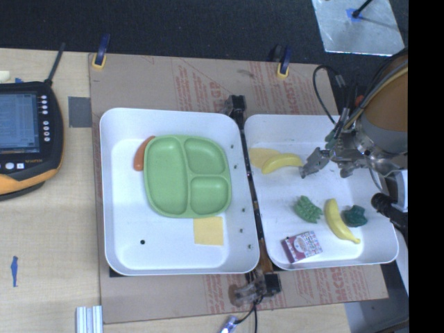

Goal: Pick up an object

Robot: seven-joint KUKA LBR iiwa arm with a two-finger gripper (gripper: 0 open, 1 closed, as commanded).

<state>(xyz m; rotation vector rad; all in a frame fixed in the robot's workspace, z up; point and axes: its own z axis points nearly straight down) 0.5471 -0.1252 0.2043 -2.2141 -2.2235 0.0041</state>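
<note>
My gripper hangs over the upper part of the right bin, its fingers spread open with nothing between them. Just left of it lies a yellow banana-shaped piece. Below it in the same bin are a green leafy piece, a second yellow banana, a dark green piece and a red and white packet. In the left bin a green divided plate lies partly over an orange piece. A flat yellow square lies below the plate.
A teach pendant sits on the bench at the far left. The bins rest on a brown board held by clamps at the back edge. Cables run along the arm at the right, above the right bin.
</note>
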